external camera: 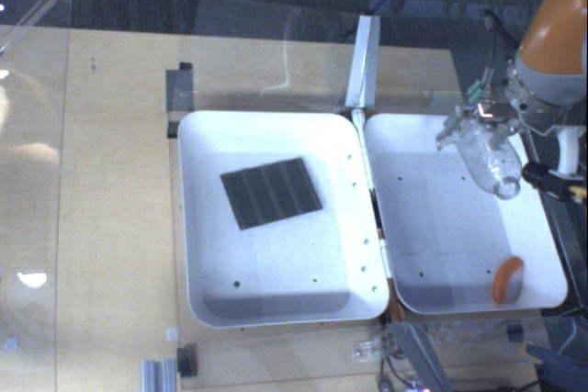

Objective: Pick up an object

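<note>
Although the end effector (485,110) is being seen at the upper right of the camera view, just below the grey wrist and its orange band, the state of its grasp cannot be told, because the metal parts there are being blurred together. A clear plastic bottle (489,159) is being seen directly beneath it, tilted, with its rounded end pointing down toward the floor of the right bin (441,225); whether the bottle is being gripped or is merely lying below the wrist cannot be settled from this angle. If it is being carried, the lifting step is judged to be in hand; if not, the approach is being made, and a firm closure on the bottle's body is being called for next, followed by a straight rise clear of the bin wall. Because the bottle is smooth and transparent, slipping is being regarded as a real risk. Farther out, near the lower right corner of the same bin, an orange object (507,279) is lying against the wall, well apart from the bottle, and is being left as another candidate for picking. In the left bin (211,289), a dark ribbed flat pad (272,192) is lying alone near the middle, well away from the arm. Both bins are being borne side by side on the pale wooden tabletop (101,197), with a metal divider post (362,64) standing behind the seam between them.
</note>
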Action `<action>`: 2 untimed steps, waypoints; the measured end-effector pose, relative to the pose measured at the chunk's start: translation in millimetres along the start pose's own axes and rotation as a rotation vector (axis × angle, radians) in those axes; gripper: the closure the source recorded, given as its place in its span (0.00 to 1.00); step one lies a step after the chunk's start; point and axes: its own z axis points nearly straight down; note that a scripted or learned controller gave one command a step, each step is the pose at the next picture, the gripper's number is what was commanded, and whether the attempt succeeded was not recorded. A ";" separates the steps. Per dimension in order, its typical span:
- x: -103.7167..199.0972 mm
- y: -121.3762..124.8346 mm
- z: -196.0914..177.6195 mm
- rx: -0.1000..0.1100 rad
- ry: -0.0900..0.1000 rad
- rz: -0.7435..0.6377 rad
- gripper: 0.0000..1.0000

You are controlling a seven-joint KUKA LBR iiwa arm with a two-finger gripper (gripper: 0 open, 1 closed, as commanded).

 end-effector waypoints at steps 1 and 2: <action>1.5 1.4 -10.9 -0.004 0.000 -0.005 1.00; -23.2 33.5 113.9 0.001 -0.001 0.063 1.00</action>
